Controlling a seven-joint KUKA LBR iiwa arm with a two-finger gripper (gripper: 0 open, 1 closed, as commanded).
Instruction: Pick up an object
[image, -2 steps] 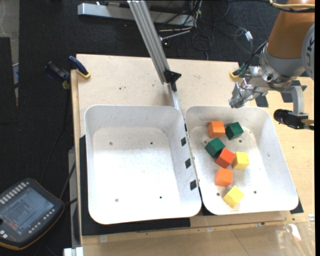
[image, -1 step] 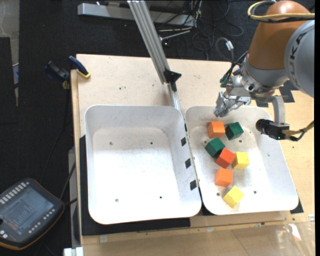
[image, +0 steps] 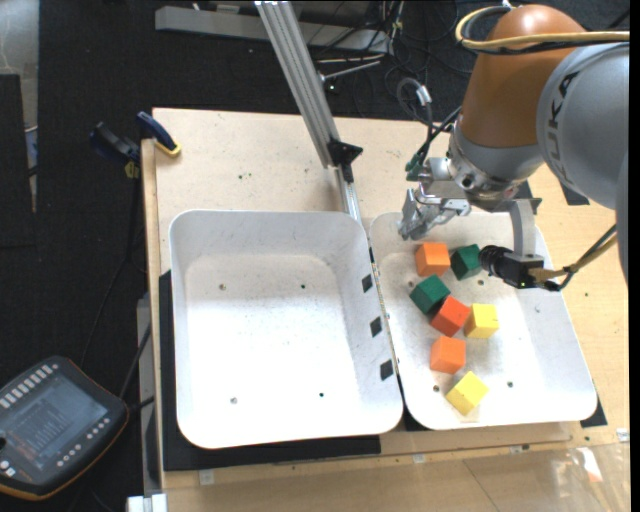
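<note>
Gripper (image: 418, 222) hangs low over the far end of the right bin (image: 560, 385), tips pointed down just above the bin floor; from this angle the tips blur into one grey mass, so I cannot tell how the jaws stand, and nothing is seen carried. It sits just up and left of the orange cube (image: 432, 258), near but apparently apart from it — my guess is that this cube, nearest to the tool and on the outer edge of the pile, is the easiest candidate for the pick. Beside it, touching or nearly so, a dark green cube (image: 465, 261). Below that a tight knot: a second green cube (image: 430, 294), a red-orange cube (image: 452, 315) leaning against it, and a yellow cube (image: 484, 320) on the right. The crowding there would make a clean descent harder, I judge, since neighbours could be nudged. Further toward the near rim, another orange cube (image: 448, 353) and a second yellow cube (image: 466, 391) lie a little looser. All seven blocks are in the right bin. The left bin (image: 200, 240) shows bare speckled white floor. Both bins rest side by side on the pale bench (image: 250, 150); a black teach pendant (image: 50, 425) lies off to the lower left.
</note>
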